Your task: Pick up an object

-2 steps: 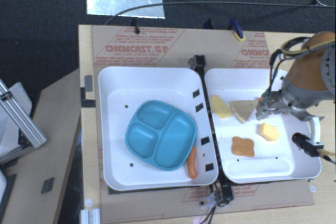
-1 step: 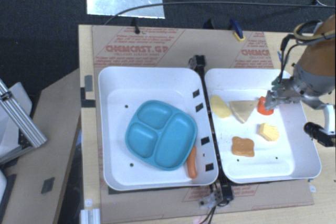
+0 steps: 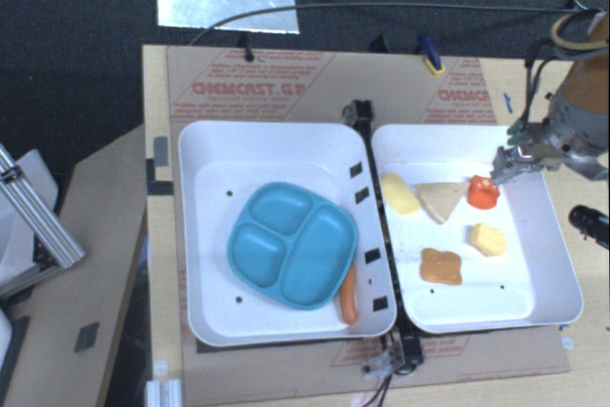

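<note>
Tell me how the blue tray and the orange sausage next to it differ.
The blue tray is wide, flat and split into three compartments; the sausage is a thin, plain stick. The tray takes up the middle of the left bin; the sausage lies squeezed between the tray and the bin's right wall. The tray is far larger. Both rest in the same bin.

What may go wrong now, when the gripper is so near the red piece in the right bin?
1. The gripper sits just above the small red piece, near the bin's far rim; a slightly off descent may push the piece away instead of grasping it.
2. The pale wedge lies close to the left of the red piece, so the fingers may nudge or catch it too.
</note>
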Controlling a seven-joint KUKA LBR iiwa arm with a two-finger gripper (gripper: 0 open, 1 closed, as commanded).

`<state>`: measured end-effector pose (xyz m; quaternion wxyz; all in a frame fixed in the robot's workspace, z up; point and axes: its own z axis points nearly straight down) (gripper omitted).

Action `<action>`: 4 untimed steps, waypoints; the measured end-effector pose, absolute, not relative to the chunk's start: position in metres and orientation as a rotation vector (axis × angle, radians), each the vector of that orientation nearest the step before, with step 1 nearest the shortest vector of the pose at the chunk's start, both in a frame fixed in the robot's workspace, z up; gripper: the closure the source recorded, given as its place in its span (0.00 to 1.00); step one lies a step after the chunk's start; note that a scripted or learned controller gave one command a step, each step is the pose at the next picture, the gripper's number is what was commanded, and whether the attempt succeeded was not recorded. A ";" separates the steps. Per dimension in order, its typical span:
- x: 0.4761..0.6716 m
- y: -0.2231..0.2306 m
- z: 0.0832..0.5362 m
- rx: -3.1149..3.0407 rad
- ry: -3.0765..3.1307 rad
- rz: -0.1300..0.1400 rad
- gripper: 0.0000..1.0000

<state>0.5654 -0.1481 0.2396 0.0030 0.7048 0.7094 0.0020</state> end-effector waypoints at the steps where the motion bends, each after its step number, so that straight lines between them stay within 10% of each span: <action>1: 0.567 -0.148 0.285 2.211 2.225 0.005 1.00; 4: 0.587 0.018 0.242 2.211 2.233 0.002 1.00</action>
